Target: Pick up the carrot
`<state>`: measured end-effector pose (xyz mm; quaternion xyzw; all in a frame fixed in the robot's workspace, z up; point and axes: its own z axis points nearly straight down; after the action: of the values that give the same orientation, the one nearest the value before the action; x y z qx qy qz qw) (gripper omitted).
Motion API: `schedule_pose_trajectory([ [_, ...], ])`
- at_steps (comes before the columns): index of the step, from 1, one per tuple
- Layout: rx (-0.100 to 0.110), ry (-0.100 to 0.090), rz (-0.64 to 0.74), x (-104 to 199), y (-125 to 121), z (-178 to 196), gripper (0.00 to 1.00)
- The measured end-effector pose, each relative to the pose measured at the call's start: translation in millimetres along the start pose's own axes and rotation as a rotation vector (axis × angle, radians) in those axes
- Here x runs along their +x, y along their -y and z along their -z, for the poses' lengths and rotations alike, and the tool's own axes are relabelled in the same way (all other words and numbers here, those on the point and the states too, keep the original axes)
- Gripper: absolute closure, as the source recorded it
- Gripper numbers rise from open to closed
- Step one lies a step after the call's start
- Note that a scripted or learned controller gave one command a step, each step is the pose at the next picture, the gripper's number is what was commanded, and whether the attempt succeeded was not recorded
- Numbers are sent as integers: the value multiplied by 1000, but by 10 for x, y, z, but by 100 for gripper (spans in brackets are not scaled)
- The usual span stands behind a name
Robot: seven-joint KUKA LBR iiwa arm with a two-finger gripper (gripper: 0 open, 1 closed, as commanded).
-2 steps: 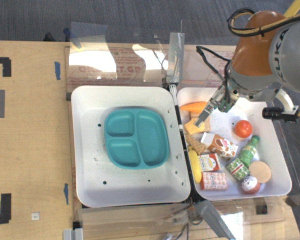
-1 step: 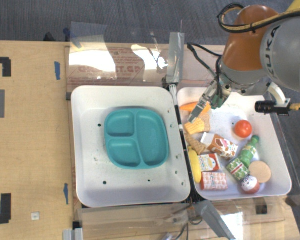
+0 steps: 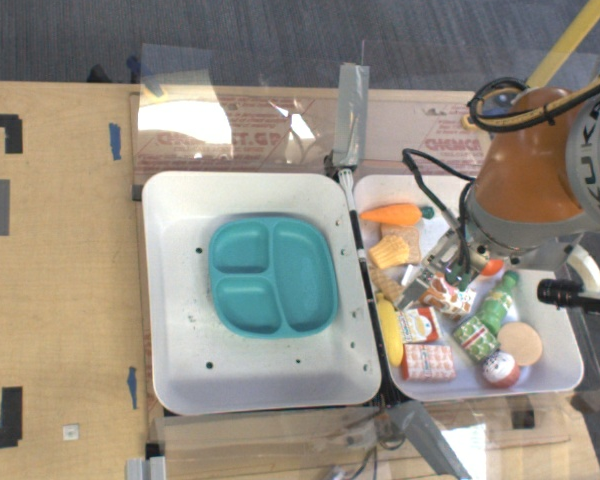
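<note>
Because the end effector [image 3: 432,273] hangs low over the crowded right bin [image 3: 570,368], you risk closing on the wrong item: it sits nearer the small printed packets [image 3: 420,323] than the carrot [image 3: 392,214], which lies apart toward the bin's far left corner. You cannot tell how its fingers stand from here. The carrot is smooth, tapered and orange with a green tip, so it may roll or slip. The yellow banana [image 3: 389,333] looks equally slick.
</note>
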<state>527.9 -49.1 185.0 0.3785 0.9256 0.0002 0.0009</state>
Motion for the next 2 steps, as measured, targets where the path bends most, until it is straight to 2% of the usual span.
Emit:
schedule_pose_trajectory([
  [1,-2,2,129,-387,-656,1,0],
  [2,-4,4,402,-371,-1071,8,0],
])
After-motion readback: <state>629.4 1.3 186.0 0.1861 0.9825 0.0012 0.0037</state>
